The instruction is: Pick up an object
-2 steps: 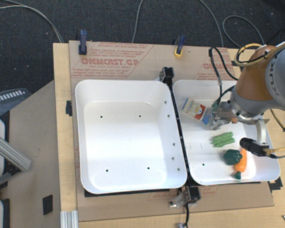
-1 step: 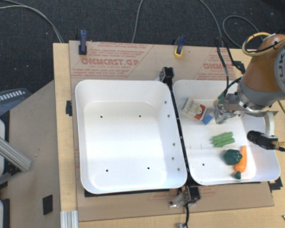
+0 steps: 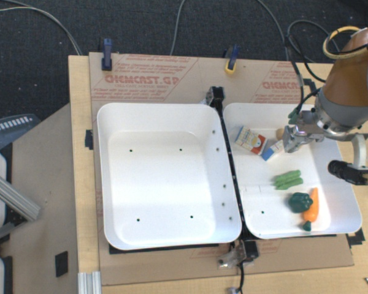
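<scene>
My grey arm with its orange band reaches in over the right-hand shallow white plastic bin; the matching left bin lies well beyond my gripper. I cannot tell how the gripper is set. Just beside it, toward the left bin, lies a small white, red and blue carton. Nearer the front edge, apart from the gripper, rest a light green ridged piece, a dark green lump and an orange carrot-shaped toy.
</scene>
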